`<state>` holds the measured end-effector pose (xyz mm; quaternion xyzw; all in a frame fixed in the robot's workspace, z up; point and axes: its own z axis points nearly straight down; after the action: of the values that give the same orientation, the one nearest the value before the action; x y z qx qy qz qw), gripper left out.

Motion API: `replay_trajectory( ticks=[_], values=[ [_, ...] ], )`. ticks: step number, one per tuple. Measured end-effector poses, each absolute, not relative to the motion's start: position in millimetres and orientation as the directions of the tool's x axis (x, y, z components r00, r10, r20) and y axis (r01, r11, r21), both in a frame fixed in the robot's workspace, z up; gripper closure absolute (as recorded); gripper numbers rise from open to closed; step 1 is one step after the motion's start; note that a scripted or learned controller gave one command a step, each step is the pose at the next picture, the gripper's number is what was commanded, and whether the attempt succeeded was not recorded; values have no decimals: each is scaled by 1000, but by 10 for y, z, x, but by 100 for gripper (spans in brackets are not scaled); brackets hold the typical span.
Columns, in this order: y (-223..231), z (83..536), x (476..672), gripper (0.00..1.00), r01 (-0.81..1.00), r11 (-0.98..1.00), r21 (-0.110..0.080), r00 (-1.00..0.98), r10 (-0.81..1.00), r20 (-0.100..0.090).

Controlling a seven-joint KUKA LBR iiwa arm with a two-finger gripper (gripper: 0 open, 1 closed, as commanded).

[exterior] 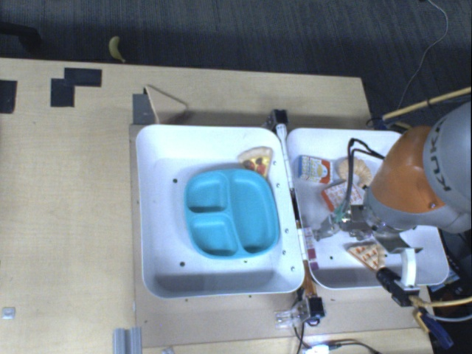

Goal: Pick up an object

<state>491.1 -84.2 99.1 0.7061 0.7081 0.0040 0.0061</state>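
My gripper (341,223) hangs low over the middle of the right bin (324,275), under the grey and orange wrist. Just above it lies a red and white packet (338,195). A tan, red-dotted wedge (366,255) lies just to its lower right, partly under the arm. At the back of this bin sit a small white, blue and orange carton (313,168) and a round beige biscuit-like piece (355,169). I see nothing held in the gripper.
The left bin (158,198) holds a blue divided plate (230,211) and a yellow and red slice (257,158) in its far right corner. A ridge (291,198) separates the two bins. The arm covers the right bin's right side.
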Motion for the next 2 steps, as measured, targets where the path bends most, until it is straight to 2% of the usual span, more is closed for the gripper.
replay_trajectory(
  ticks=[1, 2],
  values=[
    [-837, 1097, 4925, 100, 1000, 5, 17, -5, 1000, -2],
    [-836, 1097, 4924, 0, 1000, 5, 17, -5, 1000, -2]
  ],
)
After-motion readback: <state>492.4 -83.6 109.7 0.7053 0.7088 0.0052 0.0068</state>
